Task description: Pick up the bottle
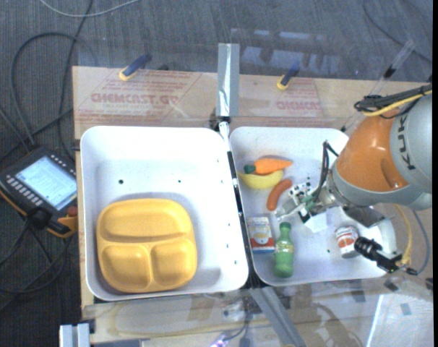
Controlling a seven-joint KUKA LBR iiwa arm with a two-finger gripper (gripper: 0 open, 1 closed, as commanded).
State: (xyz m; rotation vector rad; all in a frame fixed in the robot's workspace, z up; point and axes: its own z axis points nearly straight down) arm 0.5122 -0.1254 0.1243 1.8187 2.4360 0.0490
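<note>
- Yellow moulded plastic at the lower left of the frame: a tray (147, 245) with three shallow sections and rounded corners lies in the left bin (103, 150), a smooth white tub.
- At the far left edge a control pad (37, 186) with a lit screen rests on the dark carpet.
- In the right bin (327, 266), toward centre frame, toy food lies in a cluster: a carrot (268, 165) on a banana (260, 180), with a reddish sausage (279, 193) just below them.
- A small printed carton (259, 235) lies near the lower centre, and the bottle (283, 250) is just beside it on the right: green, glossy, slim, lying on the bin floor near the front wall.
- The gripper (303, 202) hangs a little above and right of the bottle; whether its fingers are parted I cannot tell, and nothing is visibly held.
- A small red-and-white can (345, 241) sits further right.
- Judgement: this is the approach step. The next move calls for shifting down-frame over the bottle, lining up across its narrow body, and avoiding the carton.
</note>
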